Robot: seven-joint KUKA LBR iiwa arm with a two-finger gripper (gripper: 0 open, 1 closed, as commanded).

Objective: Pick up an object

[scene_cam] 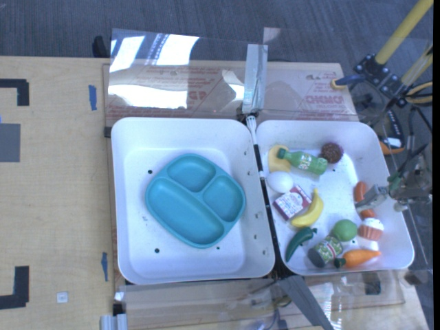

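The right bin (397,220) holds several toy foods. A green bottle (306,161) lies by a yellow piece (278,158) and a brown ball (332,151) at the back. Mid-bin are a white egg (280,181), a red packet (291,202) and a banana (309,212). Toward the front sit a green pepper (299,242), a green ball (345,229), a dark can (327,252), a carrot (358,257) and a cupcake (371,227). An orange piece (359,190) lies near the right wall beside a small grey piece (377,196).
The left bin (130,184) holds a teal divided plate (196,199). Clear plastic walls (256,81) stand behind both bins. Right of the bins are a yellow pole (407,23), black clamps and cables (405,115).
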